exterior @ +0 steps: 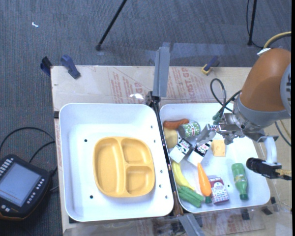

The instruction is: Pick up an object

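Overall, 1 yellow tray (123,166), 2 cartons (181,149), 1 carrot (203,180), 1 green bottle (240,180).

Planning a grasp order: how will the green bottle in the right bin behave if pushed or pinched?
The green bottle lies on its side, so a nudge across it would probably roll it. Its rounded, glossy-looking body may slip from a pincer. It looks stiff and light.

Premises: robotics laboratory. Evidence: industrial arm (268,90) at a board-topped counter (108,85), teach pendant (17,185) on grey carpet (64,18), tripod legs (113,18), blue clamps (69,65), two white bins (69,117).
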Controlling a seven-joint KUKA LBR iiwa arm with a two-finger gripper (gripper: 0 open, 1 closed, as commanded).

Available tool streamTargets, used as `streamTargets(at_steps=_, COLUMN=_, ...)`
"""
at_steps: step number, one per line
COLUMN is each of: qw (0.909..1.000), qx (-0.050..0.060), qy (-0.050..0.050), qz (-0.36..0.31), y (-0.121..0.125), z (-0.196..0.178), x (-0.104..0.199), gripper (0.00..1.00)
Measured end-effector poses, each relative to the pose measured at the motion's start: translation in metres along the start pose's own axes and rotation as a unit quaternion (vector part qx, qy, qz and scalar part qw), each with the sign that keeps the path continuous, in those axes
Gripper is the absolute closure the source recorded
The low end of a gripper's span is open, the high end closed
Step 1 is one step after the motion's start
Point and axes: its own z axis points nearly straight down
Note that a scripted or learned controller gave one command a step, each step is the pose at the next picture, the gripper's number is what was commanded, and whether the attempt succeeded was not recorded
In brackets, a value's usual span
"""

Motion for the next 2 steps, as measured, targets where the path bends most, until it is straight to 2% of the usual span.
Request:
streamTargets(at_steps=1, qw=0.9871, qx=0.0, qy=0.0, qz=-0.16, y=-0.0436, z=0.1326, x=-0.0341, gripper=0.0)
streamTargets(at_steps=2, qw=0.9875, qx=0.001, qy=0.001, qz=-0.158, y=-0.0441, z=0.1242, x=-0.0349, gripper=1.0)
